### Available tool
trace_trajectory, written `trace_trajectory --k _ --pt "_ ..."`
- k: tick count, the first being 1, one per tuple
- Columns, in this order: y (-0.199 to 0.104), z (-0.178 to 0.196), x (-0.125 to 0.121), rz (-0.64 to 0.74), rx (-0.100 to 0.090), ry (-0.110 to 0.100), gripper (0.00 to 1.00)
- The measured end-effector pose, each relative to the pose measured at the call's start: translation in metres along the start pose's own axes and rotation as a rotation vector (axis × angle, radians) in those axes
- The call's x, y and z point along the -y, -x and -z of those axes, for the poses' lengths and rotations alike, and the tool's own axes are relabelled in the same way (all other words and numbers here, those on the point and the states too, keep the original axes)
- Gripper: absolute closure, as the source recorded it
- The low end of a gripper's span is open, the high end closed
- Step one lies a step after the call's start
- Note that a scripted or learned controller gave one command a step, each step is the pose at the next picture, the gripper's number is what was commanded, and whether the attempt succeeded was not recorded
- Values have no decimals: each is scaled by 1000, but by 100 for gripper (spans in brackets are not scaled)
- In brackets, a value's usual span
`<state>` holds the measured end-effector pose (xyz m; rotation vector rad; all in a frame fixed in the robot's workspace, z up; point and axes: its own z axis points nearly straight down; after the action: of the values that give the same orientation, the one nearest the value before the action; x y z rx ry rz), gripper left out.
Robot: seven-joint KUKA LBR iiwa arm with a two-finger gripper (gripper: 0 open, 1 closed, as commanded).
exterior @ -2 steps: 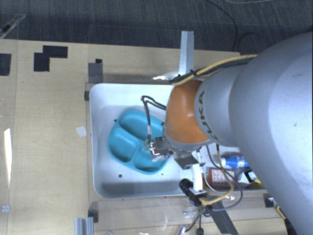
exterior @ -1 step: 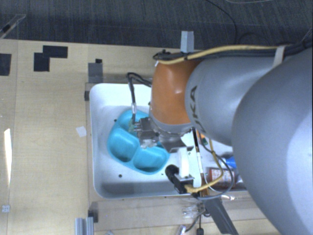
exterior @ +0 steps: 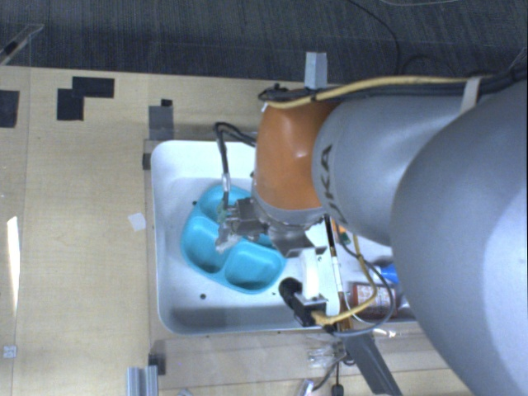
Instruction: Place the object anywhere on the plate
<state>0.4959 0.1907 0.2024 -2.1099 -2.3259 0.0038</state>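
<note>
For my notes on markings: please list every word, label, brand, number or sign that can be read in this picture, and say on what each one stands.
"KUKA", partly visible dark letters, seen at a slant on the grey arm below its orange band.
Bottle label at the white bin edge: print too small and blurred to read.
The blue plate bears no text.

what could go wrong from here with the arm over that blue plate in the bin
1. The arm's wrist covers much of the blue plate, so the pincer and any object in it are hidden; a failed grasp or missed drop would likely go unnoticed.
2. The plate has divided compartments with raised ridges; an object landing on one might tip or slide.
3. Loose cables hang beside the pincer and could snag on the white bin wall.
</note>
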Motion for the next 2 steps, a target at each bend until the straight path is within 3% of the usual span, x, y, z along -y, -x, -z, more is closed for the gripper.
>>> trace_trajectory --k 1,2 --pt "-13 -28 9 -205 1 -4 0" --pt "-42 -68 -17 -210 2 -3 0"
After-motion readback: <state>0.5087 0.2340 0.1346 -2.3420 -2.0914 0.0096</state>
